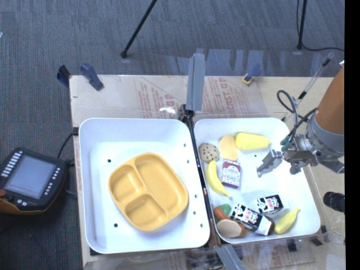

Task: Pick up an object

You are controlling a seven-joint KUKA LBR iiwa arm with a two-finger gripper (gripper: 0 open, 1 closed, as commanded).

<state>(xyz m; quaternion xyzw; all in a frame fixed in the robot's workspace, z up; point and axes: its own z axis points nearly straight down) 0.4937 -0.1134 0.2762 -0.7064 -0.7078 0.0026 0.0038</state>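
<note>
- Yellow banana (215,179) lies in the right bin (311,198), left of and slightly below the claw (281,163); its long axis runs top-left to bottom-right.
- The claw hangs over the bin's bare middle, fingers apart, gripping nothing.
- The red-and-white carton (230,173) beside the banana carries print too small to read; the counter (135,97) bears faded red lettering, illegible.

Red print runs across the cardboard (163,97) behind the bins, too blurred to read. The small red packet (230,173) bears a label, also unreadable.
</note>
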